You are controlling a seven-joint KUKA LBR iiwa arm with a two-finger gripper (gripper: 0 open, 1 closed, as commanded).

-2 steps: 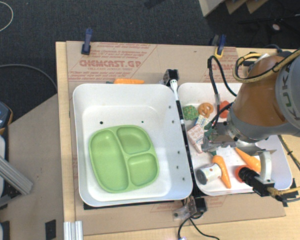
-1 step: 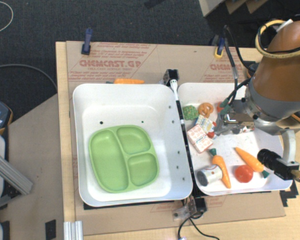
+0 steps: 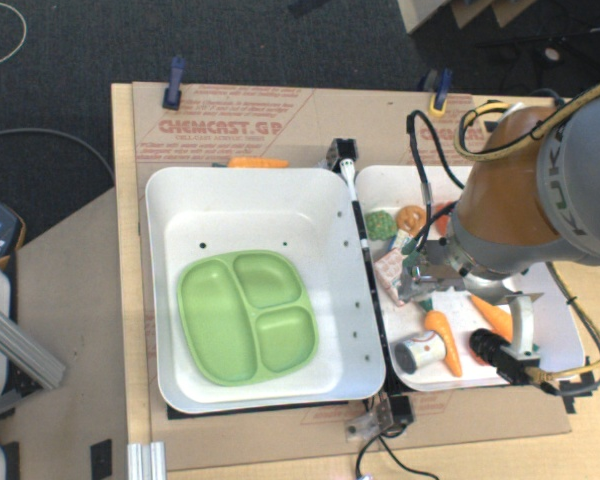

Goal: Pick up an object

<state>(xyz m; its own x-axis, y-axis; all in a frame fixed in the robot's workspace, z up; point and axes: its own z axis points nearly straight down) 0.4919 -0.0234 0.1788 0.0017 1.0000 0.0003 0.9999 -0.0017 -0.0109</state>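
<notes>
My gripper (image 3: 416,286) hangs low over the left part of the right bin (image 3: 570,320), among the objects there. Just left of it lies a pale pink and white item (image 3: 389,266). A green piece (image 3: 380,224) and a round orange piece (image 3: 412,218) sit behind it. An orange carrot (image 3: 443,342) lies in front of it, and a small white and grey cylinder (image 3: 419,352) lies by the bin's near edge. Another orange piece (image 3: 491,316) lies to the right, partly under the arm. The arm hides the middle of this bin.
The left bin (image 3: 180,200) holds a green divided plate (image 3: 246,314). A thin orange item (image 3: 258,164) lies on the cardboard behind that bin. Blue clamps (image 3: 173,83) (image 3: 441,90) grip the board's far edge. Cables run along the right bin's back.
</notes>
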